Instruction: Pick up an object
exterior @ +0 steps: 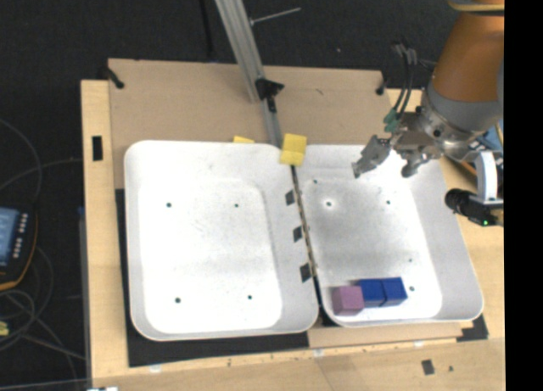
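Observation:
My gripper (389, 164) hangs over the far edge of the right bin (441, 254), fingers spread apart with nothing between them. A blue block (381, 290) lies at the near edge of the right bin, and a purple block (346, 298) touches its left side. Both blocks sit well below the gripper in the view, apart from it. A yellow block (293, 149) rests at the far end of the seam between the two bins.
The left bin (153, 237) lies beside the right one, with black clips (299, 233) along the seam. A slanted metal pole (239, 33) rises from behind the bins. A small yellow piece (243, 139) sits at the left bin's far rim.

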Controlling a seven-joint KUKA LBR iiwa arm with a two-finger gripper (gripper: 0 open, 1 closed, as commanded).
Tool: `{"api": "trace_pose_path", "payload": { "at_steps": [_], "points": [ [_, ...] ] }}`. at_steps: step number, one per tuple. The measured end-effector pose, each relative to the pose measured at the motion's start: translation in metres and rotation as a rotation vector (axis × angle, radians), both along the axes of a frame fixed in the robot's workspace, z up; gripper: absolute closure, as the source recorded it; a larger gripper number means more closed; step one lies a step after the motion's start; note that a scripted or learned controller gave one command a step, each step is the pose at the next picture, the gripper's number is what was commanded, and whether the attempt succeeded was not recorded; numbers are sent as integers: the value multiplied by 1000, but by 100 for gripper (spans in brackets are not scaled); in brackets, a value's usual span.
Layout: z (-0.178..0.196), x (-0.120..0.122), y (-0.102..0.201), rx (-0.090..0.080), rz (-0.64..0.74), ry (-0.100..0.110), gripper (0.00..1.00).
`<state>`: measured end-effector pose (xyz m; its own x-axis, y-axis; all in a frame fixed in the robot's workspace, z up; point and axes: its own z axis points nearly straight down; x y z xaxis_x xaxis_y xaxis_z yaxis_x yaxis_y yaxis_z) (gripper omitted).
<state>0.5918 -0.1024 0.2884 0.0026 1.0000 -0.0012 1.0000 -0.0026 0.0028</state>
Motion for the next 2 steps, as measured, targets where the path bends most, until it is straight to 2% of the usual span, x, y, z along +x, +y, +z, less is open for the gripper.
{"api": "trace_pose_path", "payload": {
  "at_steps": [1,2],
  "points": [
    [-67,-45,8,1,2,7,0],
    [-121,-105,-39,1,-3,8,0]
  ]
}}
